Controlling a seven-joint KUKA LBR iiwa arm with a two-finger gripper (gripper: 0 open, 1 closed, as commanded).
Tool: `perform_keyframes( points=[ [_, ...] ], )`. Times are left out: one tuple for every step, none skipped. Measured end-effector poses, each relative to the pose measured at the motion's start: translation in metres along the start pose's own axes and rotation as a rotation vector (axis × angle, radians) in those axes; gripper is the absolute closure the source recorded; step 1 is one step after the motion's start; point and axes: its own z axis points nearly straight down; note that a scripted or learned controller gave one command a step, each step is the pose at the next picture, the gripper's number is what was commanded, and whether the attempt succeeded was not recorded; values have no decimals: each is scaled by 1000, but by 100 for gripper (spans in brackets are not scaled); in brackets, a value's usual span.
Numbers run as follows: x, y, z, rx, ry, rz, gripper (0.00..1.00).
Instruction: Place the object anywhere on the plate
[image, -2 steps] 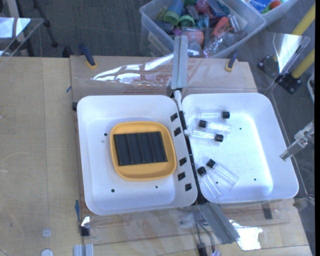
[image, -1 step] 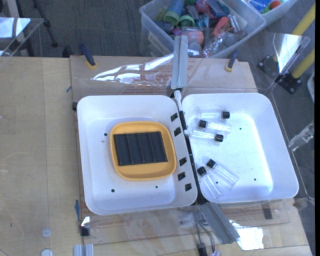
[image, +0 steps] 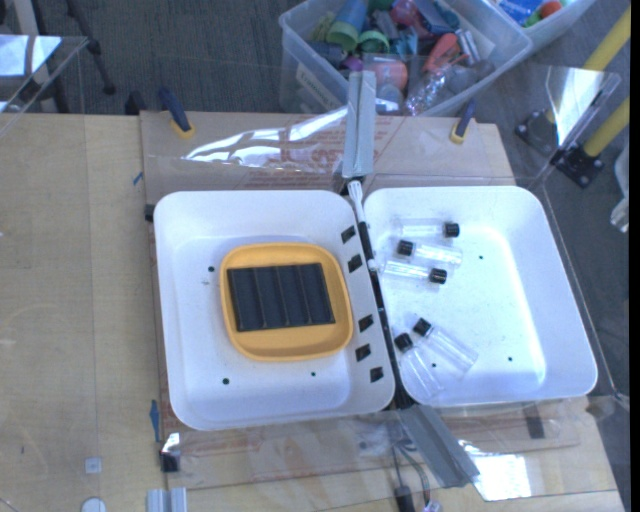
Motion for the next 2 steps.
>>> perform_keyframes(
  points=[
    [0, -1, 0, 0, 1, 1, 0],
    [-2, 0, -11, -4, -7, 3, 100]
  ],
)
